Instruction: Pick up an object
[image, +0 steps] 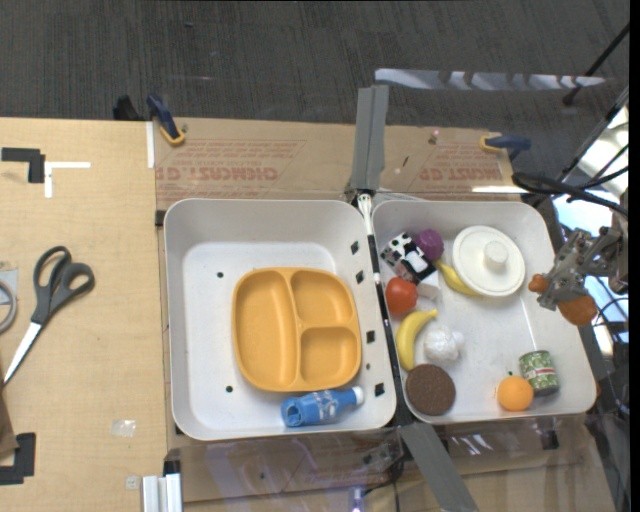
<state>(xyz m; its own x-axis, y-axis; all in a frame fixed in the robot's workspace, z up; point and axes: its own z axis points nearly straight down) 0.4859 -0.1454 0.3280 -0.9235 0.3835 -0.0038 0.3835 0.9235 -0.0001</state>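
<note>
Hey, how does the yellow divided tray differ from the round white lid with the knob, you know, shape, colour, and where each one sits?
The yellow divided tray is roughly square with rounded corners and three compartments; the white lid is round with a central knob. The tray is plainly the larger. The tray lies in the left bin near a blue bottle, the lid in the right bin among small items. Both lie flat.

1. The cardboard sheet (300, 165) behind the two bins carries red printed lettering, upside down from this camera — one block behind the left bin, another behind the right; it cannot be read for sure.
2. The small can (538, 372) in the right bin has a green label — its print is too small to read.
</note>
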